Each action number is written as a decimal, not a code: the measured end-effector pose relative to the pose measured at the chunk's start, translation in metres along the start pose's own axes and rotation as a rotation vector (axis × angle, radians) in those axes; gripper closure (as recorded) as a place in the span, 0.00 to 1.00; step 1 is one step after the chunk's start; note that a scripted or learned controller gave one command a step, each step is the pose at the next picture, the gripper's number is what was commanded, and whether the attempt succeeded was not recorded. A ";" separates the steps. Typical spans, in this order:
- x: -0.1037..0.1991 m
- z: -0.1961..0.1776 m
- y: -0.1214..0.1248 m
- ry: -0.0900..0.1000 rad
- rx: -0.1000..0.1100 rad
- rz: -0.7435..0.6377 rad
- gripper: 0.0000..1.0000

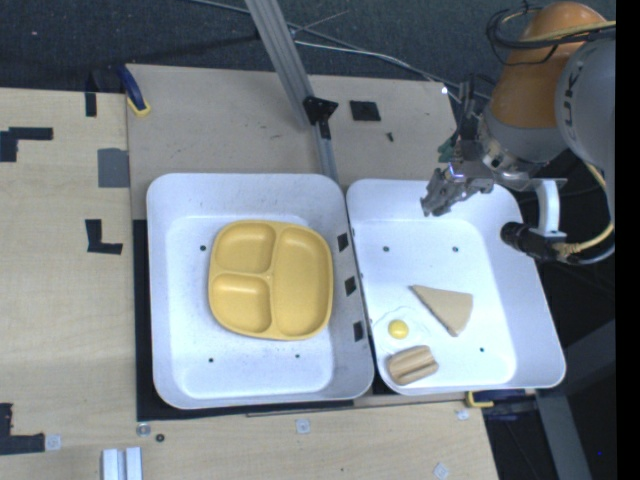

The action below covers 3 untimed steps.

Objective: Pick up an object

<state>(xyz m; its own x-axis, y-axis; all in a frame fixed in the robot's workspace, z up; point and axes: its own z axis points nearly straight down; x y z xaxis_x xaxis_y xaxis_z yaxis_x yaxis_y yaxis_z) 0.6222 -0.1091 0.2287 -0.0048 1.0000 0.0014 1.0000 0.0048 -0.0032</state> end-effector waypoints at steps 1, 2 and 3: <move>0.046 -0.004 -0.030 -0.001 -0.001 0.000 1.00; 0.097 0.004 -0.060 0.000 0.002 -0.001 1.00; 0.142 0.014 -0.077 -0.001 0.002 -0.001 1.00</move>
<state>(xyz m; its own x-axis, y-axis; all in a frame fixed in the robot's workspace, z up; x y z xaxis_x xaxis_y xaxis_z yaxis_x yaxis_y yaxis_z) 0.5446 0.0329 0.2148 -0.0054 1.0000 0.0008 1.0000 0.0054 -0.0049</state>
